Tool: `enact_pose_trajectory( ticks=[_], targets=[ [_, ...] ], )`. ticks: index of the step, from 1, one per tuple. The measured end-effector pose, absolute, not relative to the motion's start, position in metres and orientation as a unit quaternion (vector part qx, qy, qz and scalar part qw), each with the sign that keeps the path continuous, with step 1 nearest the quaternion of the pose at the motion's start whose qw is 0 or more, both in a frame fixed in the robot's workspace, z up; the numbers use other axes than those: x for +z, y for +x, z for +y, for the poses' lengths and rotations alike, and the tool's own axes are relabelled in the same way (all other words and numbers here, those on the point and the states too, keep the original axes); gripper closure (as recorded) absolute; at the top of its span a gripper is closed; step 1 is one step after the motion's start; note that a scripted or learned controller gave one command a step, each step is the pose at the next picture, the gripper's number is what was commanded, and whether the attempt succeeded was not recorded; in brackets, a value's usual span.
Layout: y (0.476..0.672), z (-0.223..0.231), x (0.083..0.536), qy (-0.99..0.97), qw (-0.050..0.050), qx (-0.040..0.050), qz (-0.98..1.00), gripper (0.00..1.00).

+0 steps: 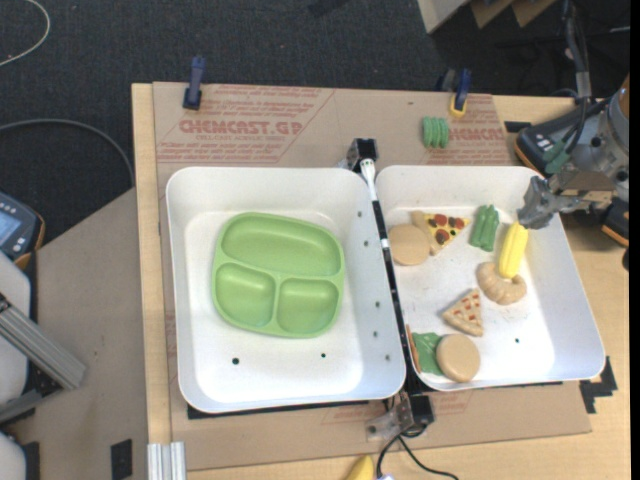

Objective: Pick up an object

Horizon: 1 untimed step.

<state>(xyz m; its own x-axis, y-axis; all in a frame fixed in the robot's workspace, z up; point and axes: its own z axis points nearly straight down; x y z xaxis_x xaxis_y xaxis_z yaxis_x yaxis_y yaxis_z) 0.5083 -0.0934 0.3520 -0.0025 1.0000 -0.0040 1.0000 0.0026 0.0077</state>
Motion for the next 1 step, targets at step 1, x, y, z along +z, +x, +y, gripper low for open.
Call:
enact_pose_trajectory(
  ticks=[1],
  targets=[
    [0.509,-0.0934,0.3623,0.706,0.006,0.0016,0.708,1.0]
  ],
)
